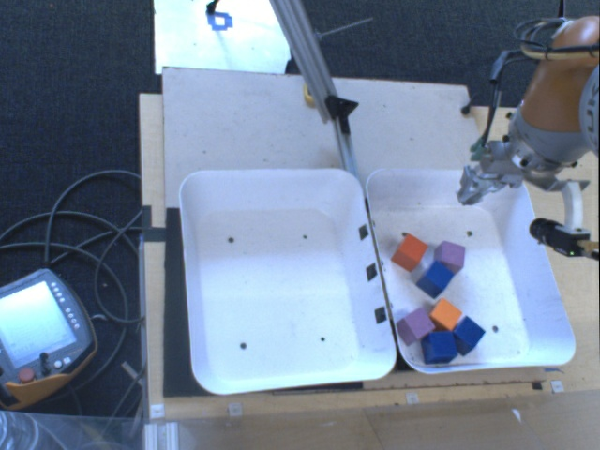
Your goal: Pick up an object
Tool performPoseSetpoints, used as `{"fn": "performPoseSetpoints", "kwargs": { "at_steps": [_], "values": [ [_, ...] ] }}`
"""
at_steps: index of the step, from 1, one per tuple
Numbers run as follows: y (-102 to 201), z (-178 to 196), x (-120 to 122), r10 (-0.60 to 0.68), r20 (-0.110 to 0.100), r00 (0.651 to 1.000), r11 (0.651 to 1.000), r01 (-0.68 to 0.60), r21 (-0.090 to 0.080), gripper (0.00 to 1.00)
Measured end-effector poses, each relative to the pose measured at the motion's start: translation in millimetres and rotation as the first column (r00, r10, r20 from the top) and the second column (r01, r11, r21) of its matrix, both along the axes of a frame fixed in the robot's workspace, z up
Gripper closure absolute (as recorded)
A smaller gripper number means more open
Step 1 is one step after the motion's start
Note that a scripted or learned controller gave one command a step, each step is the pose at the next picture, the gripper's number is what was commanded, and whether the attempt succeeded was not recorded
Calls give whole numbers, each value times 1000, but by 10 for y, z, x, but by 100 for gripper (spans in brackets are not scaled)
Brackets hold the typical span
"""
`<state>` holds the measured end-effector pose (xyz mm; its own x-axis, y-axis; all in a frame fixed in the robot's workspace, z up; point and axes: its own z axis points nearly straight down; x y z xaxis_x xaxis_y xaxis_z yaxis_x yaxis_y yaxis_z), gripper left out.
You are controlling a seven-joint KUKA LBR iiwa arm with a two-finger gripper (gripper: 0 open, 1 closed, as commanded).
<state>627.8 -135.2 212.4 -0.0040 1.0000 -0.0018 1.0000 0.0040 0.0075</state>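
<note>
A grey arm (pixel 562 120) is banded in orange above the wrist, black cables are looped alongside, and a metallic gripper (pixel 475 187) is fitted.

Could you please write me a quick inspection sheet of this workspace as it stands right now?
Surface: bench bearing two white bins, left bin and right bin.
Job's things: seven blocks in the right bin; orange block, purple block and blue block in one cluster, four more nearer the front.
Clutter: nothing seen.
Grippers: gripper over the right bin's back edge, apart from the blocks.
Cables: dark cables coiled on the floor at left.
Surroundings: teach pendant at lower left; metal pole slanting over the bench.
</note>
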Motion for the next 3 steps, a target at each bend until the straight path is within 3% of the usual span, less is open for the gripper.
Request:
{"fn": "performPoseSetpoints", "kwargs": {
  "at_steps": [2,3],
  "values": [
    [1220,58,-180,7,-7,1000,1000,-7,5,100],
    [1660,119,-233,7,-6,1000,1000,-7,4,100]
  ]
}}
